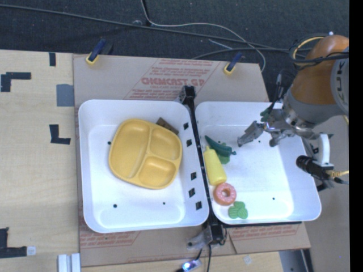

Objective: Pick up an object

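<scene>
My jaws hang spread apart and hold nothing above the right bin (295, 205). The yellow corn (214, 166) lies against that bin's left wall, well apart from me. So close to the wall, a finger could strike it and nudge the corn aside.

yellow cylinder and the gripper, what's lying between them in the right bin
In the camera view, a dark green toy lies between the yellow cylinder and the gripper; beyond it is bare white bin floor.
</scene>
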Motion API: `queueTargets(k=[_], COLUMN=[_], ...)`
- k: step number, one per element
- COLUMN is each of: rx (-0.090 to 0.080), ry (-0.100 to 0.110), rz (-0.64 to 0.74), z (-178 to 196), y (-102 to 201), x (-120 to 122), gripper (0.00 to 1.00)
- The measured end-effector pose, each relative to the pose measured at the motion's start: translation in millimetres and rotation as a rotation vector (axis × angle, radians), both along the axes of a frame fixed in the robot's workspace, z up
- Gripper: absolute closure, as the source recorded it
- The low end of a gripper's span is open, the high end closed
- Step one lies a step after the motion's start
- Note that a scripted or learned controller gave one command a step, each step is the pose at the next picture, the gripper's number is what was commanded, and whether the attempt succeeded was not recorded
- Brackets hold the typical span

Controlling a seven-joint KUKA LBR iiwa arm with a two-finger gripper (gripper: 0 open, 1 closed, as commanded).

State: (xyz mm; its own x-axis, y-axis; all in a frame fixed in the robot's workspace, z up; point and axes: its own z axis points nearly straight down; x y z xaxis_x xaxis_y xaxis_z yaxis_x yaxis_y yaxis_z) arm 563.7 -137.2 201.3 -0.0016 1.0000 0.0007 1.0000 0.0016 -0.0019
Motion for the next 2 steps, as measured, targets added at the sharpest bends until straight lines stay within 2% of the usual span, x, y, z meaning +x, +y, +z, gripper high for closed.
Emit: queueTargets(k=[1, 2], rx=[-0.001, -0.004], ry=[0.004, 0.002], rz=[0.0, -0.002], z=[-48, -111], y=[7, 11], x=[-6, -10], gripper=[0.0, 0.0])
